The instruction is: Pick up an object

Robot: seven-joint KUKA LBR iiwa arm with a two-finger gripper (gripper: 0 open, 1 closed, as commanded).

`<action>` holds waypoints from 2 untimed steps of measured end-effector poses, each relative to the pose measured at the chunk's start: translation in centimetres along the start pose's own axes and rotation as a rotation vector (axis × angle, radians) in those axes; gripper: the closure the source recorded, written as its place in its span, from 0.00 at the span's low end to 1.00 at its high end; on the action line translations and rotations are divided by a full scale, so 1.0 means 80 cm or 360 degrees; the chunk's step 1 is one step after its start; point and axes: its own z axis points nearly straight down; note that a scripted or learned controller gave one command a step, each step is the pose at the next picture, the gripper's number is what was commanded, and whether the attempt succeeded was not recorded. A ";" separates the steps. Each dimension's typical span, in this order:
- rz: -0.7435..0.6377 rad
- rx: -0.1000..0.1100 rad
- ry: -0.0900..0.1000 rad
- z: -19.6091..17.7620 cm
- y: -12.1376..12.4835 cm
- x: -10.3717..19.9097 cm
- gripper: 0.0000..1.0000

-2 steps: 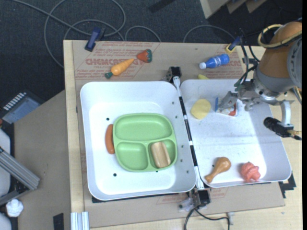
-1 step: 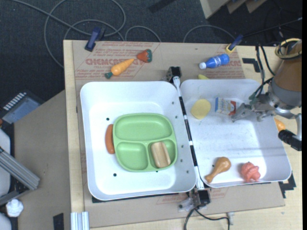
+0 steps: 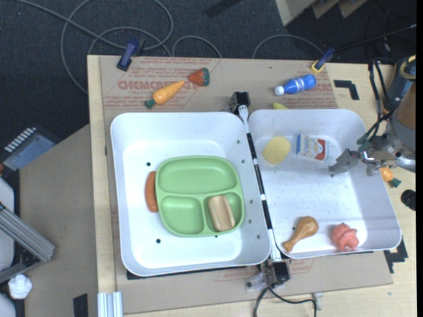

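Camera view: drumstick [image 3: 301, 232] lies diagonal, bone lower-left.

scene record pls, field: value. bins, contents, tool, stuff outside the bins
left bin: green divided tray with a bread roll in its lower right compartment; sausage beside the tray's left edge
right bin: yellow round piece, small white packet, drumstick, pink piece
tool: at the right bin's right side, above its floor, nothing seen between its fingers
outside bins, on the bench top: carrot, strawberry, blue and white bottle
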 end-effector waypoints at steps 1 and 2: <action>-0.0003 -0.0003 -0.0001 -0.016 0.017 0.084 0.00; -0.0001 0.0005 0.0001 0.075 0.058 0.104 0.00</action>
